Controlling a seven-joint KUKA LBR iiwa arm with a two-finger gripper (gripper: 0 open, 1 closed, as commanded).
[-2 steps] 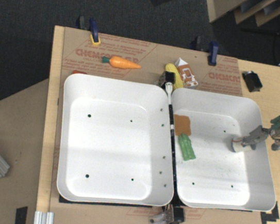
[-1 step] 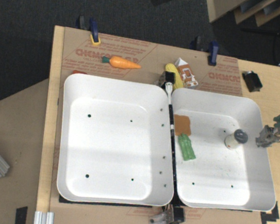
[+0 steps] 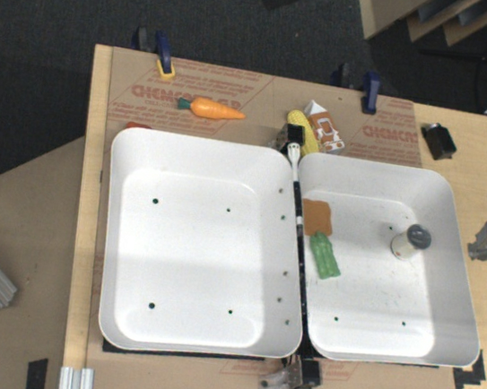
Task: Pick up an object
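I'm seeing red printed lettering on the brown board (image 3: pixel 268 93) behind the bins, in two places, but it's too faint for me to read. The small packet (image 3: pixel 325 131) by the bins is showing markings I can't make out.

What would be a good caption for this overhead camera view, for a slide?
Two white bins side by side: the right bin holds a brown square, a green strip and a small grey-capped piece; a toy carrot lies behind.

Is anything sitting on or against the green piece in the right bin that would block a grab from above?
Yes: the brown square touches the upper end of the green piece. Its other sides are bare bin floor; the grey-capped object lies apart.
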